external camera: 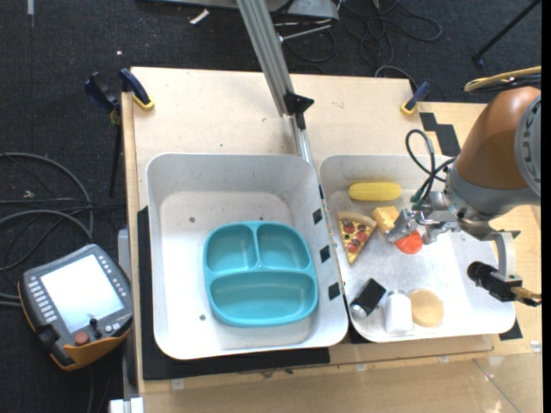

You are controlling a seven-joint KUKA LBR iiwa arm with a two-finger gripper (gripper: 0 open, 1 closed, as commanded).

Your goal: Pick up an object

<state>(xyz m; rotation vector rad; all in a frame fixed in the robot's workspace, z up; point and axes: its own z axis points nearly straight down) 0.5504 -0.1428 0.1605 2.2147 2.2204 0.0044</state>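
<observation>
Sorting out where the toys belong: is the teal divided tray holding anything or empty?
Empty. The teal divided tray in the left bin shows three bare compartments.

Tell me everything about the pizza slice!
The pizza slice is a toy-looking triangle with a tan crust at its top and yellow cheese dotted with red pieces. It lies flat in the right bin, near that bin's left wall, pointing downward. A yellow wedge sits right beside its crust; whether they touch is unclear.

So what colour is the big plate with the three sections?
The plate is light blue, a turquoise shade, seen clearly in the camera view from above.
</observation>
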